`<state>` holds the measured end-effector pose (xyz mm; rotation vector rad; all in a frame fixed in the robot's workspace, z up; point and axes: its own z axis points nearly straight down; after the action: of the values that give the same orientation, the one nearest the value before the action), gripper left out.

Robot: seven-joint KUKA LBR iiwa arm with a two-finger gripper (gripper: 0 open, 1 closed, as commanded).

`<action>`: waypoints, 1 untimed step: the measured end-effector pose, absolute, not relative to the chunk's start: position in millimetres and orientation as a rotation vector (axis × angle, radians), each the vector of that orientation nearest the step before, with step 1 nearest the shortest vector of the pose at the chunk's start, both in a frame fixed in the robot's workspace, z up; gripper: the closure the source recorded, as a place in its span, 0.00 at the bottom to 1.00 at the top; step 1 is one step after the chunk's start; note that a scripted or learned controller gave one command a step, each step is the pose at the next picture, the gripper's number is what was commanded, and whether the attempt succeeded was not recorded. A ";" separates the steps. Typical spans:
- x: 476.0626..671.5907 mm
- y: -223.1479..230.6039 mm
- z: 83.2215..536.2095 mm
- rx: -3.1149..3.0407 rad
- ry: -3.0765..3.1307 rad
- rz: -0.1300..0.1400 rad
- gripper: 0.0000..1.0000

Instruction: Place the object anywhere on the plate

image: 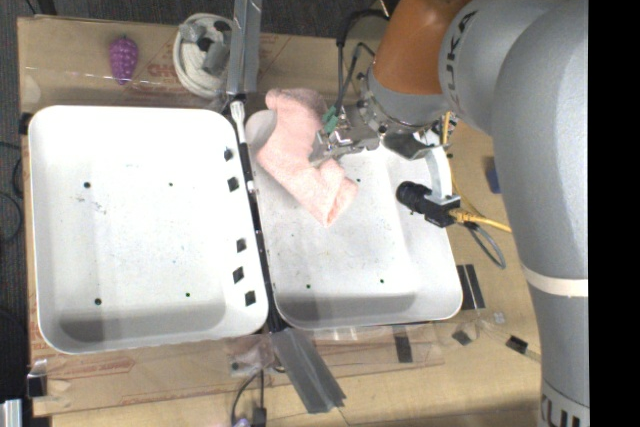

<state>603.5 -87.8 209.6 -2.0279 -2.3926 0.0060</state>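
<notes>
A crumpled pink cloth (300,160) lies in the far left part of the right bin (390,265), reaching from the bin's back edge toward its middle. A pale rounded shape (257,127), possibly a plate's rim, peeks out from under the cloth's left side. My gripper (335,140) is down at the cloth's right edge, touching or just above the fabric. The arm's wrist hides what lies behind it.
The left bin (130,225) lies beside the right one, a black-clipped divider (247,235) between them. Behind the bins on the bench are a purple grape-like toy (123,58), a white coil (200,50) and a grey bar (243,40). A black part with a yellow cable (430,202) hangs off the arm.
</notes>
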 end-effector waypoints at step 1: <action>604.0 -87.1 229.2 -2.020 -2.400 0.005 1.00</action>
<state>604.0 -87.1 229.2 -2.0201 -2.4002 0.0055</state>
